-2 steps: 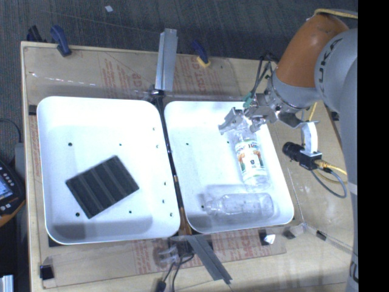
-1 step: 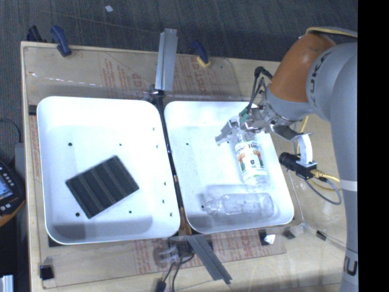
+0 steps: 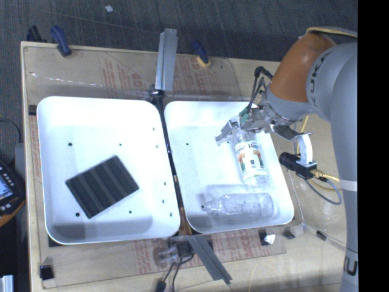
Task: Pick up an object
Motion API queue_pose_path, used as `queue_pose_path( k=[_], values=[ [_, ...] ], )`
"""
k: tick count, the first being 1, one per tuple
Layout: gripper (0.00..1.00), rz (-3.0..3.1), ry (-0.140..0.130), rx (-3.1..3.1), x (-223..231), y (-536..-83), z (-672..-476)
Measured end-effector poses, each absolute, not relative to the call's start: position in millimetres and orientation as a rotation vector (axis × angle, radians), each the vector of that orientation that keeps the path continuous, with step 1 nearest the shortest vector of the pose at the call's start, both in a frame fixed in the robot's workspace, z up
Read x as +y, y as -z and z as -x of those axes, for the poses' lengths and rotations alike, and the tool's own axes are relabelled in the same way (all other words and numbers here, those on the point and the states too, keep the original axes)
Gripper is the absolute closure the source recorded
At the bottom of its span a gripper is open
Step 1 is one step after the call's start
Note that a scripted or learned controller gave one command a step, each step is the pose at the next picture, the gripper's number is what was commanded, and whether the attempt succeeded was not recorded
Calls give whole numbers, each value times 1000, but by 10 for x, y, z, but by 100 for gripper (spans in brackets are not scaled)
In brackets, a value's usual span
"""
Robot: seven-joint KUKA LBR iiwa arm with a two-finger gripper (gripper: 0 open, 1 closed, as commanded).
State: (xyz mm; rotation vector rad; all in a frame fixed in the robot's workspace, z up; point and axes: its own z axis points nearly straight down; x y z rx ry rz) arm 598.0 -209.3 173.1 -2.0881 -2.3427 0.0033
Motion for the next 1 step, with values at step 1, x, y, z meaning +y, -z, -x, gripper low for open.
queue_pose_path(
  k=[1],
  values=[
    [0,1956,-1,-2459,-2087,-2245,-5966]
  ],
)
